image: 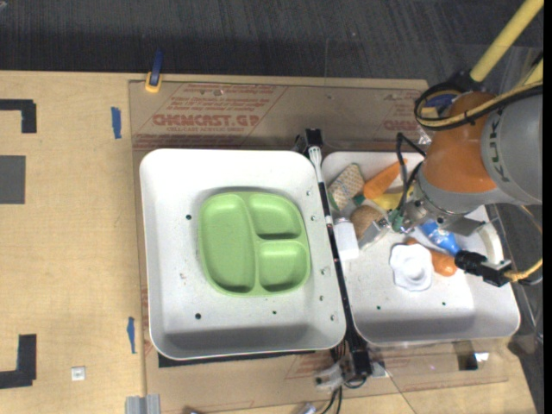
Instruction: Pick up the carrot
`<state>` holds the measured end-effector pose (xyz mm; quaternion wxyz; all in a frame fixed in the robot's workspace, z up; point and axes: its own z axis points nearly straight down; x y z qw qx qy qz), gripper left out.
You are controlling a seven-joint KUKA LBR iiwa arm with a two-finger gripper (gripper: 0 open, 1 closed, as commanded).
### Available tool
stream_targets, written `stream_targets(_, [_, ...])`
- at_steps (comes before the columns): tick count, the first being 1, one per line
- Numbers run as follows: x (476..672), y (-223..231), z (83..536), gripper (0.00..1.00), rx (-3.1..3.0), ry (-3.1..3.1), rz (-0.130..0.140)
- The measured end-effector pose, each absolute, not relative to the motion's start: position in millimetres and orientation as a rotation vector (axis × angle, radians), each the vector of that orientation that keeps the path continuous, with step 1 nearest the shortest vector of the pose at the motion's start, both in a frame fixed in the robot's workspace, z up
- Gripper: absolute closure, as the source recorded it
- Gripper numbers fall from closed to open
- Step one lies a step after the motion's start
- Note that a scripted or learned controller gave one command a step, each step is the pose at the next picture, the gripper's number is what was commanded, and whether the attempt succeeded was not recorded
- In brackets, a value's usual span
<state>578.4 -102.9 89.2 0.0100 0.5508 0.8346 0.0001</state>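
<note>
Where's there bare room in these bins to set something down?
The left bin has bare floor all around the green divided plate. The right bin is open along its near edge, below the white bottle. Its far half is crowded with items under the arm.

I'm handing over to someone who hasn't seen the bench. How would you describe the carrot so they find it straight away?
Look in the right bin, the one under the grey arm's orange band. At its far edge, an orange tapered piece, the carrot, lies aslant just right of a tan, dotted sponge-like block. A second orange item lies lower, beside something blue; the carrot is the upper, longer one.
</note>
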Motion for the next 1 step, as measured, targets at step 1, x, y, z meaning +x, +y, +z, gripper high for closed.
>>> stream_targets(1, [625.0,-99.3,111.9,0.00,1.812,2.570,-0.004])
